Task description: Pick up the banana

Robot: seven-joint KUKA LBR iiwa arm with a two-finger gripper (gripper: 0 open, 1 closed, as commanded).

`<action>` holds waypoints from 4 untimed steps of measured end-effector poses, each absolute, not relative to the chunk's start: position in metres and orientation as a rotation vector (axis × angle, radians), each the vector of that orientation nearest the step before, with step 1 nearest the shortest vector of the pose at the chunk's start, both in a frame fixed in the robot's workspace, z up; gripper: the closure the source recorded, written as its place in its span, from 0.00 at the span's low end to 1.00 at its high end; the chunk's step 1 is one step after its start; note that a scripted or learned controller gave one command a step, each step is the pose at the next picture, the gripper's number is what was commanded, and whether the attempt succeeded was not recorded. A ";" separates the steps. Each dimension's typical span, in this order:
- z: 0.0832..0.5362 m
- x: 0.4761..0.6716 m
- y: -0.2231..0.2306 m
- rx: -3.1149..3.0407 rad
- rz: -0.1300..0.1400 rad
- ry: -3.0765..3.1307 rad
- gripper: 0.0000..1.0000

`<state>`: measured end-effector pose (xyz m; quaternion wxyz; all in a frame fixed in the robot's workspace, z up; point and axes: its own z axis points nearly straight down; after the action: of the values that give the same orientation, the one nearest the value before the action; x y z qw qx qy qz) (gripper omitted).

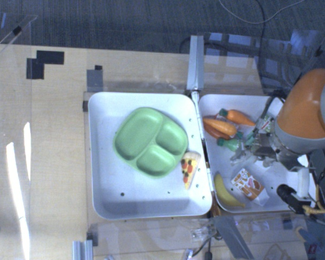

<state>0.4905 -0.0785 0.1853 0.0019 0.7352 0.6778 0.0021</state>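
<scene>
The banana (226,193) lies in the near left corner of the right bin (234,103), curved along the bin's wall; just beside it on the right rests a small snack packet (247,184); farther back sit two carrots (221,127), one beyond the other, near a small green-capped item (228,143); the tool (244,151) hangs over the middle of this bin, apart from the banana, and whether it is spread or pressed together I cannot tell; on the worktop (54,161) the left bin (105,199) holds a green divided plate (150,140) and a pizza slice toy (189,168).
</scene>
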 end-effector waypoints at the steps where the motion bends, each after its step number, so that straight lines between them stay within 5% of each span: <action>1: 0.184 0.488 0.018 2.160 0.005 2.279 0.00; 2: 0.185 0.488 -0.043 2.164 0.004 2.273 0.00; 3: 0.184 0.488 0.003 2.098 0.005 2.335 0.00; 4: 0.184 0.488 -0.031 2.023 0.004 2.400 0.00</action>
<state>0.4876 -0.0309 0.1844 0.0013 0.6444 0.7647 0.0011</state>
